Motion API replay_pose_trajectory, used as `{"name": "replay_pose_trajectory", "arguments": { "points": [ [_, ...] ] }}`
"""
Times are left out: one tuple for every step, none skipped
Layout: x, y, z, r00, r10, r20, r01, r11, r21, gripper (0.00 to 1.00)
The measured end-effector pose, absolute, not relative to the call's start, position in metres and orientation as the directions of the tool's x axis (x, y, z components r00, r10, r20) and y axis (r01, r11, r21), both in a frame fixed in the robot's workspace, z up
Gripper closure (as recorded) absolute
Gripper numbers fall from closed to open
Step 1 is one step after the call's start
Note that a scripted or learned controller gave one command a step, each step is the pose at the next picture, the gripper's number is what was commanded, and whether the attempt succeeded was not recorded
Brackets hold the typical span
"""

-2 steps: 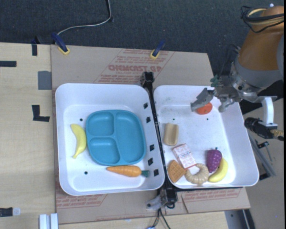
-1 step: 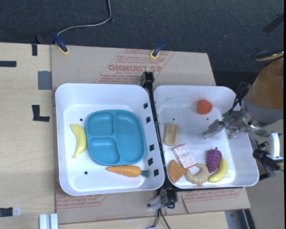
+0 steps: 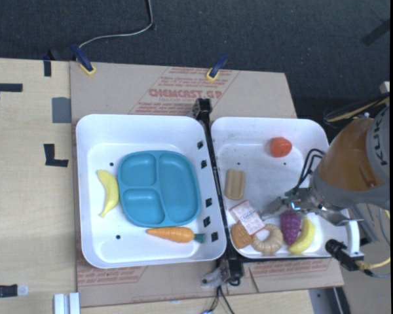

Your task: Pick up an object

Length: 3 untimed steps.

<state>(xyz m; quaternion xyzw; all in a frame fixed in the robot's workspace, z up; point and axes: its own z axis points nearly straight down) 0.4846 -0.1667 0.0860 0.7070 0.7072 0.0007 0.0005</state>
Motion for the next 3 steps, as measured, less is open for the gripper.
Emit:
{"name": "replay_pose_trajectory", "arguments": {
  "points": [
    [0.513, -0.155, 0.173, -0.001, 1.0, 0.0, 1.0, 0.001, 0.001, 0.0],
    [0.609, -0.209, 0.203, -0.001, 1.0, -0.002, 1.0, 0.001, 0.0, 0.0],
    [0.667, -0.191, 0.087, -0.003, 1.0, -0.003, 1.0, 0.003, 0.005, 0.0]
  ]
}}
